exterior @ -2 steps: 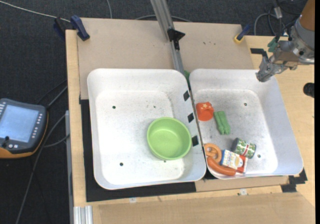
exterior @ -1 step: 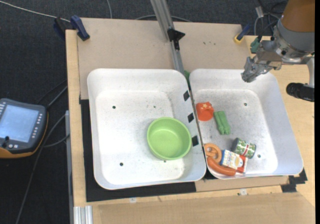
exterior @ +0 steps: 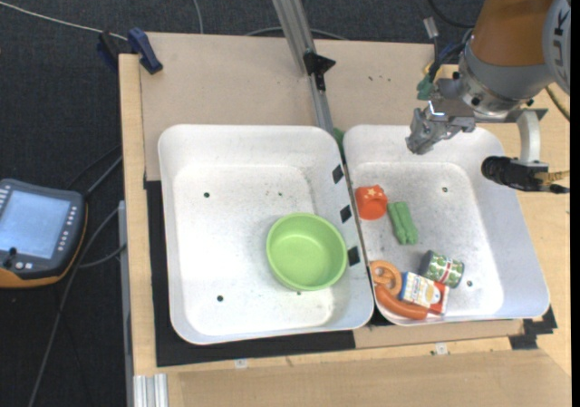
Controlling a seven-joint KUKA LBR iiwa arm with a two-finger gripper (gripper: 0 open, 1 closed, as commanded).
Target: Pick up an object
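Observation:
My gripper point(exterior: 422, 141) hangs over the far edge of the right bin point(exterior: 489, 215), with nothing seen between its fingers. Below it in that bin lie an orange cup point(exterior: 371, 202), a green oblong piece point(exterior: 403, 223), a small green-and-white can point(exterior: 442, 268), a red-and-white carton point(exterior: 422, 291) and an orange sausage-like toy point(exterior: 391, 295). A green bowl point(exterior: 306, 251) sits in the left bin point(exterior: 208, 215) near its right wall.
A metal pole point(exterior: 294, 15) slants down to the divide between the bins. A handheld pendant point(exterior: 36, 228) lies at the far left off the bench. A blue clamp point(exterior: 143, 49) grips the bench's back left corner.

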